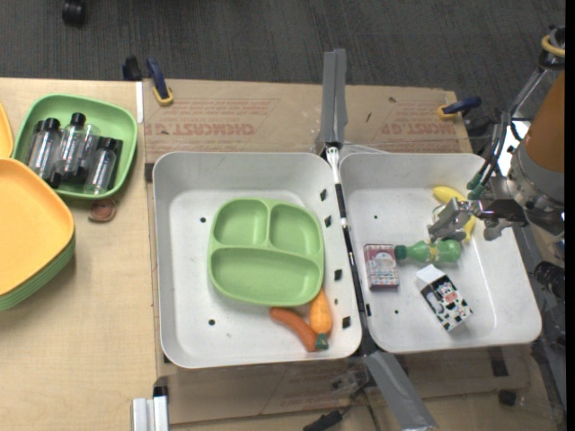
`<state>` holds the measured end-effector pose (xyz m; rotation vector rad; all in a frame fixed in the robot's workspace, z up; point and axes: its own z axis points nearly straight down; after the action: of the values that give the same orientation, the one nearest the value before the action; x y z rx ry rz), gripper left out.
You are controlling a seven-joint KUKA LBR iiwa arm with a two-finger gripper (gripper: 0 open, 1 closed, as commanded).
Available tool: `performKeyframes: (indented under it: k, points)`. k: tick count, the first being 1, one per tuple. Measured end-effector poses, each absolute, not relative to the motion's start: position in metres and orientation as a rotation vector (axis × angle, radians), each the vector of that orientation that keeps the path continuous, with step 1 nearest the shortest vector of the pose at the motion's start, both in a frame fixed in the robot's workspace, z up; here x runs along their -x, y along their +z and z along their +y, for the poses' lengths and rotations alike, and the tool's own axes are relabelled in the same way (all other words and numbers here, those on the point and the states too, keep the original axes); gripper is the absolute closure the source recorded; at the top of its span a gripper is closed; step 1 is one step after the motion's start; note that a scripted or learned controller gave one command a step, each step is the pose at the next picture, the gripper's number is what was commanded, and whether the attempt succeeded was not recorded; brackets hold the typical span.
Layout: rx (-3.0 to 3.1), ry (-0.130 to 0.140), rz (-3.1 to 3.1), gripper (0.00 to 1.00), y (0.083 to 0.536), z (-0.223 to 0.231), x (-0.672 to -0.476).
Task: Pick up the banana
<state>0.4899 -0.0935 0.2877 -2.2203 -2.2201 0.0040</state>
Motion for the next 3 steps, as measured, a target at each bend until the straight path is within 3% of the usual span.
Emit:
performKeyframes:
  k: [1,2,3]
  points:
    - [2.51,0.007,-1.883,0.0,0.217,-0.095,-0.531]
    - [2.513,0.01,-1.879,1.0,0.225,-0.096,-0.531]
    - [2.313,0.005,-2.12,1.0,0.194,-0.084,-0.501]
